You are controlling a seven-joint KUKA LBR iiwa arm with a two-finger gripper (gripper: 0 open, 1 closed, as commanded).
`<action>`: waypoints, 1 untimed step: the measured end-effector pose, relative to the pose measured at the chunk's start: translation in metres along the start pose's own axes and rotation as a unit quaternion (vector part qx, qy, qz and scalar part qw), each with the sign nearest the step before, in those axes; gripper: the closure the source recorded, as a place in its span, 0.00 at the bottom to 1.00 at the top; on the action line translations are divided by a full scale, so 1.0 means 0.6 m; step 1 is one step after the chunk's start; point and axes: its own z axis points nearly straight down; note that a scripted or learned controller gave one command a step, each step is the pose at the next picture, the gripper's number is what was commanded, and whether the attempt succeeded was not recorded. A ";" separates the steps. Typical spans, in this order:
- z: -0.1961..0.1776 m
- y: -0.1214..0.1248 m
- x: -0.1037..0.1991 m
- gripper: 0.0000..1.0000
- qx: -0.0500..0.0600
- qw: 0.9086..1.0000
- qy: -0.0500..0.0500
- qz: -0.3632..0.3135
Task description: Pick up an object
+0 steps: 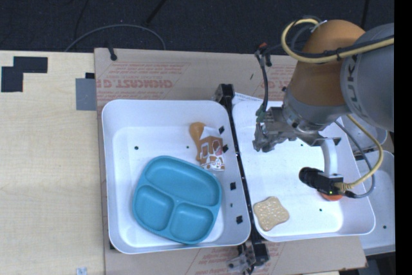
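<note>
Tool (262,138) hangs over the right-hand bin (290,170) of the 2, near its left wall; whether spread or pressed together, I cannot tell. A toast-shaped piece (270,213) lies apart in that bin's near corner. The left-hand bin (141,132) holds a blue divided plate (177,199) and a brown-and-white packet (207,146).

Bright, even overhead light, soft shadows, fairly sharp throughout.

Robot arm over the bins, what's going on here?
The grey arm's gripper hangs over the right bin, near its left wall, with nothing visibly held. A toast-like slice lies in that bin's lower left corner. The left bin holds a blue divided tray and a small brown-and-white packet beside it.
</note>
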 end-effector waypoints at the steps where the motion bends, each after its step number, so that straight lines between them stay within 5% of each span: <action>1: -0.015 0.002 0.083 1.00 0.000 1.000 0.000 0.001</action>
